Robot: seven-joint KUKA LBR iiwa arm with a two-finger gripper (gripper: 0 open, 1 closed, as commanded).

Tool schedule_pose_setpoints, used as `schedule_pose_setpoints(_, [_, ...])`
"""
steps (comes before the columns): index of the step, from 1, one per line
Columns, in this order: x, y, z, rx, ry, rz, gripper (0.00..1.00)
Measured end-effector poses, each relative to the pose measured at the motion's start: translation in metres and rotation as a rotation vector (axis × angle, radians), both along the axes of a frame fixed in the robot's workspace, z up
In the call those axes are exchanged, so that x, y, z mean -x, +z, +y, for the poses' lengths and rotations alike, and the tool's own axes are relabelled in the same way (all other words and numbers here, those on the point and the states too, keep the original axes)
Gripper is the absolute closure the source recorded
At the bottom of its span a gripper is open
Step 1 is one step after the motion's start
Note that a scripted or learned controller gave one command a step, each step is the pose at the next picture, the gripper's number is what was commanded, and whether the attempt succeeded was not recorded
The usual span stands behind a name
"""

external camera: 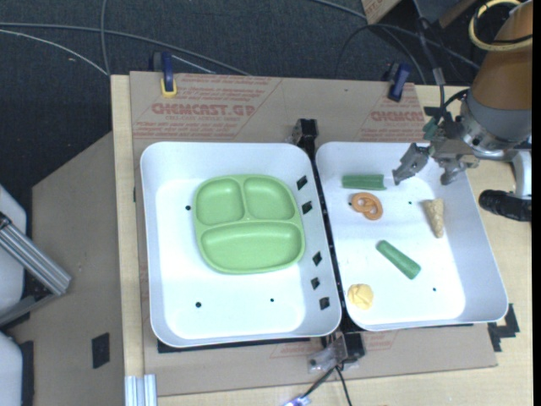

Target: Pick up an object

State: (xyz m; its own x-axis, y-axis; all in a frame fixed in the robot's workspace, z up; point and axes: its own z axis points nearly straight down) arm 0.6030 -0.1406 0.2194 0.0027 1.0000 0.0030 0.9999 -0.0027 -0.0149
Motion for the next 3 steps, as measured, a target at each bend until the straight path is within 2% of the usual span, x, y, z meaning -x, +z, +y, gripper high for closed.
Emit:
schedule_pose_setpoints(1, [-0.003, 0.008, 0.000, 0.002, 0.003, -0.014, 0.00])
schedule_pose_setpoints(3, [-0.003, -0.078, 0.007, 0.001, 0.003, -0.009, 0.00])
